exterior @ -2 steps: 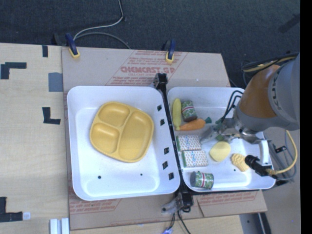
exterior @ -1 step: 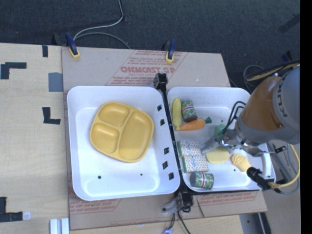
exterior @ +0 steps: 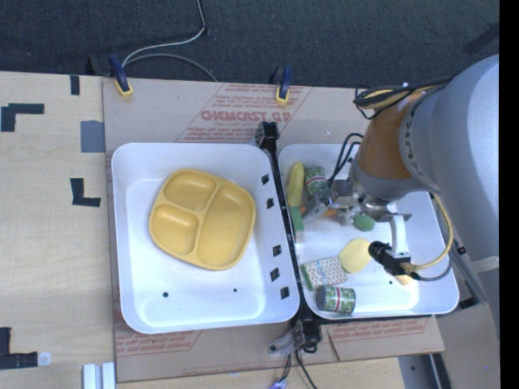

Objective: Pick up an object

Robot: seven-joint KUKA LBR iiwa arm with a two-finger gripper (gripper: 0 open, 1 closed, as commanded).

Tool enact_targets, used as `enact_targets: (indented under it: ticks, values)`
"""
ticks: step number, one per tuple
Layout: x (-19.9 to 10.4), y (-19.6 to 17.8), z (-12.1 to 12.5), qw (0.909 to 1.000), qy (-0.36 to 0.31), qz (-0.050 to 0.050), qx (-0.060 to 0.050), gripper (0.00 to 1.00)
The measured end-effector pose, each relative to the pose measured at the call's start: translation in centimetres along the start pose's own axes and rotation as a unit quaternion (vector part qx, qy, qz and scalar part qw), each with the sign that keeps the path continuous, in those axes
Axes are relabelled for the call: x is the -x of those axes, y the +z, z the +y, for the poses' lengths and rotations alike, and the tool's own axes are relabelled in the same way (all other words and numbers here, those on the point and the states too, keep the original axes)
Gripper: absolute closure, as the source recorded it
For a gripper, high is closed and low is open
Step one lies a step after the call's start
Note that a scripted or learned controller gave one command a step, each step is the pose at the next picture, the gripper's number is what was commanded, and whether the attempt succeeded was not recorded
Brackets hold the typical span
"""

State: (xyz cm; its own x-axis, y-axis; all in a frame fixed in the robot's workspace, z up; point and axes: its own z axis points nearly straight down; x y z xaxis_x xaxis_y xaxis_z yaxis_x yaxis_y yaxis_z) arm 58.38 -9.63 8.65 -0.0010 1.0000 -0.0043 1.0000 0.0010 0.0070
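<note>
**Q:** White plastic forms both bins. What lies in each, and what writing can be read?

**A:** Left bin (exterior: 134,241): a yellow divided plate (exterior: 203,217) with three compartments, set at a slant to the bin walls. Right bin (exterior: 430,298): a cluster of small objects. Red lettering is printed on the cardboard sheet (exterior: 235,116) under the bins, near its far edge; the letters are blurred and cannot be read with certainty. A second patch of red print shows on the cardboard at the near edge, also illegible. The can (exterior: 335,299) carries a green label whose text is too small to read.

**Q:** How do the objects in the right bin lie?

**A:** A yellow banana-like object (exterior: 295,183) lies against the wall shared by the two bins, its long axis running from the far side toward the near side, roughly parallel to that wall. Just beside it sit green and orange pieces (exterior: 318,203), too small to identify. A pale yellow rounded object (exterior: 354,255) rests near the bin's middle. A speckled flat packet (exterior: 322,271) lies between it and the can. The can lies on its side at the near wall, long axis across the bin.

**Q:** Where is the gripper, and what is its state?

**A:** The gripper (exterior: 357,209) hangs over the far half of the right bin, close to the green and orange pieces, below the orange band (exterior: 388,144). Whether its fingers are spread or closed cannot be told, and no object is seen between them.
</note>
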Motion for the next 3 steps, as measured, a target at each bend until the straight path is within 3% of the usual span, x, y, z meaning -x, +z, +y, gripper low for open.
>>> enact_targets:
  ticks: [1, 2, 3]
  values:
    - [-0.1, 0.1, 5.4, 1.0, 0.0, 0.001, -0.002, 0.0]
    - [0.0, -0.8, 5.3, 1.0, 0.0, -0.001, -0.003, 1.0]
    - [0.4, -0.9, 5.3, 1.0, 0.001, -0.005, -0.003, 0.0]
